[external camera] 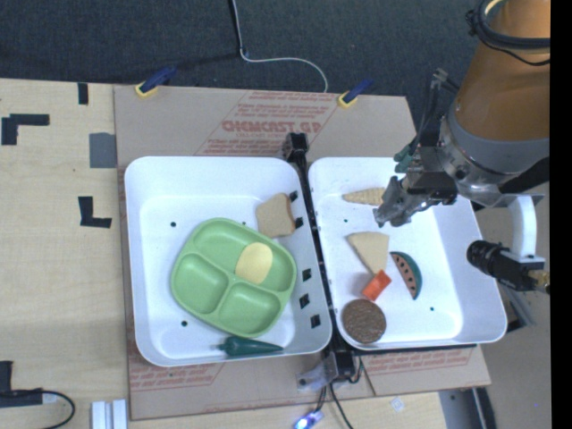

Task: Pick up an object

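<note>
Nothing has been picked up yet, as far as the view shows: every object lies flat in a bin and the gripper [391,214] hangs over the upper middle of the right bin [465,315] with nothing visible between its jaws. Whether the jaws stand wide or narrow I cannot tell, since they read as one dark mass from above. The nearest candidates sit just beside it: a cone [363,197] to its left by the bin's top wall, and a pale wedge [370,249] directly below it. Further down lie an orange block [376,285] touching the wedge's lower tip, a melon slice [407,273] just beside that, and a brown disc [365,321] near the bottom rim. So the whole task remains: descend, close on one thing, and lift. The wedge and block touching each other could spoil a clean grip on either; the cone lies close to the wall, which may crowd a finger. The left bin [147,239] holds a green tray [206,284] with a yellow piece [255,261] on it, a bread slice [275,214] near the divider, and a teal piece [252,348] below the tray, all well apart from the arm. A cable [268,59] runs across the table [54,284] behind the bins, clear of the work.
</note>
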